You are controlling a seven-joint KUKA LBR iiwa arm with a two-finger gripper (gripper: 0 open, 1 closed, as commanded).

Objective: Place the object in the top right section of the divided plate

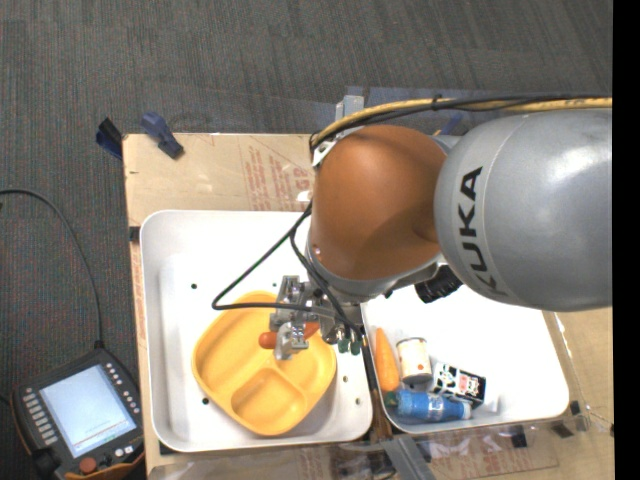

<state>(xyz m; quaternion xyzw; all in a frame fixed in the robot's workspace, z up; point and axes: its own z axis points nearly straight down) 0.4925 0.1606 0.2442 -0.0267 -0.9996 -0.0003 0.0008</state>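
My gripper (292, 338) hangs low over the yellow divided plate (240, 363) in the left bin (165, 268), above its upper right section. A small red-orange object (268, 340) sits just beside it there; I cannot tell whether I grip it. In the right bin (540, 368) lie a carrot (385, 360), a can (413, 360) and a blue bottle (428, 405).
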